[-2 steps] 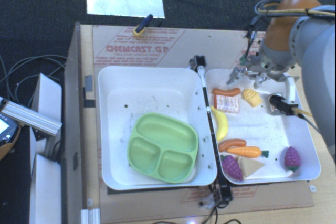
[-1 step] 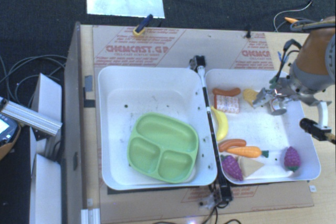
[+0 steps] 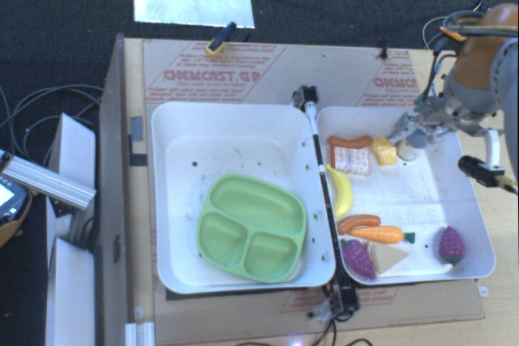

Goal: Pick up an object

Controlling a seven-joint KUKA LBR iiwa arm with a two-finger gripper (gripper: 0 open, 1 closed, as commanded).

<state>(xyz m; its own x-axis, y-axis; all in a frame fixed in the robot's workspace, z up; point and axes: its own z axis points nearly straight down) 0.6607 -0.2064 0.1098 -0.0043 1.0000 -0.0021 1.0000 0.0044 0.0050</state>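
Camera view shows my pincer (image 3: pixel 403 134) low over the back of the right bin (image 3: pixel 466 198), coming in from the right, just beside a small yellow block (image 3: pixel 384 151). Whether it is wide or narrow I cannot tell, because the wrist covers it, and I see nothing held in it. I judge the block is the thing I go for, since it is the nearest. It lies in the far part of the right bin, touching or almost touching the cracker pack (image 3: pixel 352 161), with the sausage (image 3: pixel 349 142) just behind that pack. To do this step well I think I must come down straight over the block and close across its short sides, keeping away from the pack so that it is not pushed or taken too. The block is short and nearly square, so its long axis is weak; as far as I can see it runs roughly left to right in the picture, slightly tilted. The banana (image 3: pixel 341 189) and carrot (image 3: pixel 378 234) lie nearer the front, well apart from my pincer.
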